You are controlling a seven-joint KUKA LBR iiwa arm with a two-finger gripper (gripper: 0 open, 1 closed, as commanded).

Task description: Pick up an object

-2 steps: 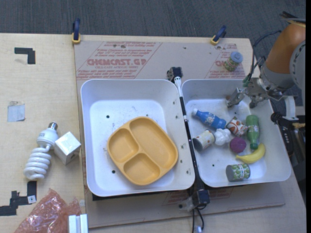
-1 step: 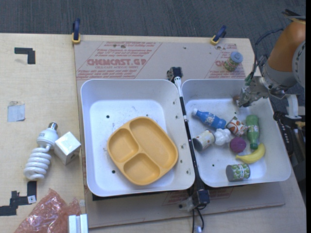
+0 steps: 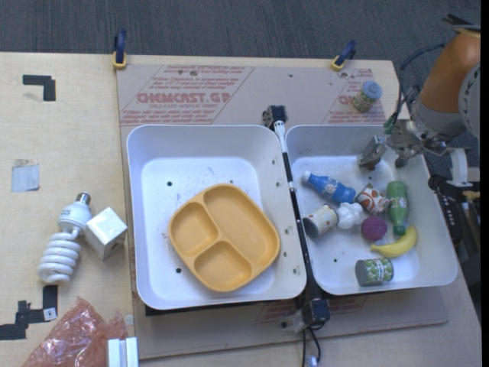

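The right bin [image 3: 336,277] holds several small items: a blue bottle [image 3: 328,187], a small tan cup [image 3: 321,220] on its side, a white figure [image 3: 351,215], a brown-and-white patterned piece [image 3: 372,199], a green bottle [image 3: 396,205], a magenta ball [image 3: 374,228], a banana [image 3: 397,243] and a green can [image 3: 374,271]. My gripper [image 3: 374,154] hangs over the bin's far right part, above and behind the patterned piece. It is apart from the items and I see nothing in it. The grey arm with its orange band [image 3: 452,71] comes in from the upper right.
The left bin [image 3: 145,205] holds a yellow divided plate [image 3: 223,238]. A small jar [image 3: 369,95] stands on the board behind the right bin. On the bench to the left lie a spiral light bulb [image 3: 61,243], a white cube [image 3: 105,232] and a red mesh bag [image 3: 76,335].
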